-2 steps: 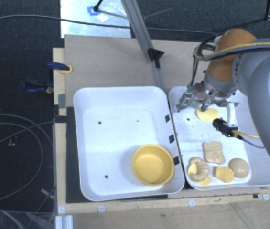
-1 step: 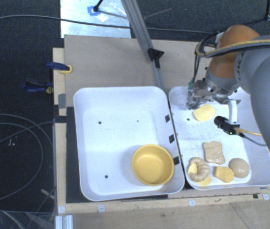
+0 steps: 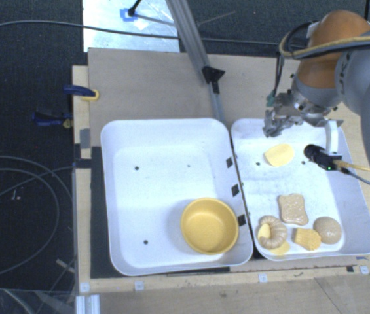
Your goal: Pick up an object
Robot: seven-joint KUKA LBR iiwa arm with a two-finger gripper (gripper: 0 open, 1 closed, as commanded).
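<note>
Tool [image 3: 271, 129] hovers above the right bin's [image 3: 361, 231] far edge, grip state unclear; no legible writing.

Below us, two white bins [image 3: 171, 129] sit side by side on a brown desk [image 3: 145, 84], on dark carpet [image 3: 21, 57]. We see black cables [image 3: 14, 195] looping across the floor at left, blue and yellow clamps [image 3: 73, 103] gripping the desk's left edge, and a grey metal pole [image 3: 188, 25] slanting in from above.
</note>
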